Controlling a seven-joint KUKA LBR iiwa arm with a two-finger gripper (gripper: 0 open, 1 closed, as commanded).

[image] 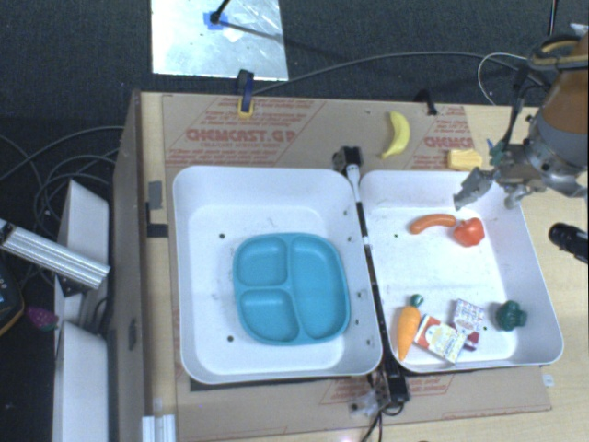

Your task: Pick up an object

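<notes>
My gripper (490,193) hangs over the far edge of the right bin (538,284), open, with nothing between its fingers. Just below it in the bin lie a red tomato-like piece (468,232) and an orange sausage (433,223). Near the bin's front edge are a carrot (407,328), a small printed box (442,341), a second packet (467,317) and a green broccoli piece (509,316).
The left bin (202,210) holds a blue divided plate (291,286). On the bench behind the bins lie a banana (398,134) and a yellow block (465,159), close to the gripper. Cables run along the back and left.
</notes>
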